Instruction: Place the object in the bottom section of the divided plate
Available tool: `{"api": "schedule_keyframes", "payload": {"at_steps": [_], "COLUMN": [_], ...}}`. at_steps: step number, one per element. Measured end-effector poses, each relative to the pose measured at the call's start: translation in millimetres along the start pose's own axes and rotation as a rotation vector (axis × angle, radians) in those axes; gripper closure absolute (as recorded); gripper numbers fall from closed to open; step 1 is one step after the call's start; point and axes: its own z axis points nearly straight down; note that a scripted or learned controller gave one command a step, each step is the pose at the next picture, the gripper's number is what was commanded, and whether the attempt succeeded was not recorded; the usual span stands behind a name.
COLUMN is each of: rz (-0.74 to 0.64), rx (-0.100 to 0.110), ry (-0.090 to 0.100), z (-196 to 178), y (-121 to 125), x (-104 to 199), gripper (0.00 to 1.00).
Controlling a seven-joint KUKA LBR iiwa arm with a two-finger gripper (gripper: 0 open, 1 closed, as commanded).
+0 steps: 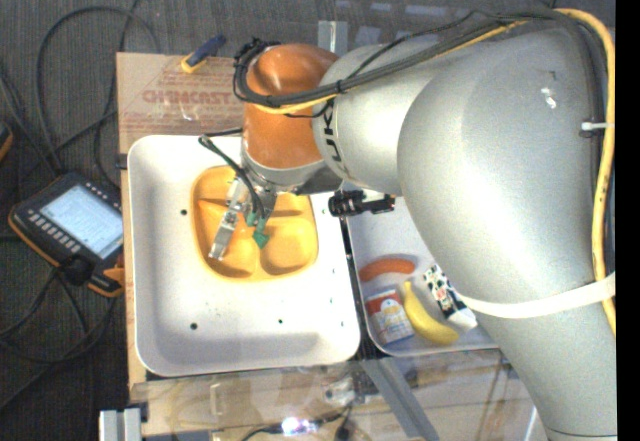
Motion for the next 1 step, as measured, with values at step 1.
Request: {"api": "schedule_keyframes", "payload": {"at_steps": [1], "rz": [-0.006], "rx": [0.017], "ry": [0.013], "z": [-53.2], "y": [-39.7], "x": [38.2], "gripper": [0.00]}}
